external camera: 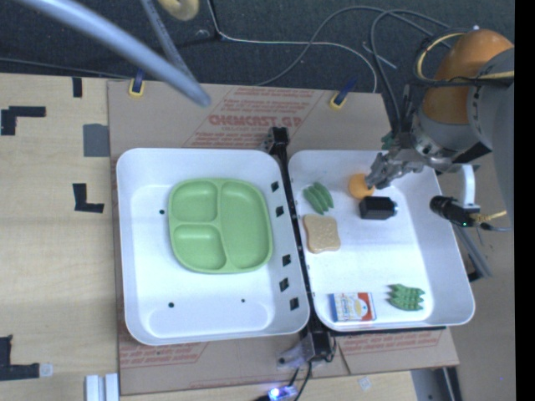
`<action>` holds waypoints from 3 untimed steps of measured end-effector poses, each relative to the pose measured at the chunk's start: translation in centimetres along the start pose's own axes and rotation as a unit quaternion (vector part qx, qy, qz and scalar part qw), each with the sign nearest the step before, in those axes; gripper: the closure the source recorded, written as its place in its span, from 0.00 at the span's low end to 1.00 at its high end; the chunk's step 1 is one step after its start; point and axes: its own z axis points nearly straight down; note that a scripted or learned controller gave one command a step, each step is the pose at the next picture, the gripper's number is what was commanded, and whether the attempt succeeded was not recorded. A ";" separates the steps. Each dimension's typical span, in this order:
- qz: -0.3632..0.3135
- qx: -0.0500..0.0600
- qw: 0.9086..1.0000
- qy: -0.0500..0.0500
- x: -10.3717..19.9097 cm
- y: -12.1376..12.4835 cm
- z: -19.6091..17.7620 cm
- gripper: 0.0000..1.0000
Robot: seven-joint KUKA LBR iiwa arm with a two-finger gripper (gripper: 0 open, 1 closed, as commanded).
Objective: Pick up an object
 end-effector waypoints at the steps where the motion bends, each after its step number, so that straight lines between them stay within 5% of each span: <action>1: 0.000 -0.001 1.000 -0.001 -0.2 -0.1 -4.3 1.00; 2: 0.000 -0.002 1.000 0.000 0.9 -0.4 -9.8 1.00; 3: 0.000 0.000 1.000 0.000 0.9 -0.3 -10.9 1.00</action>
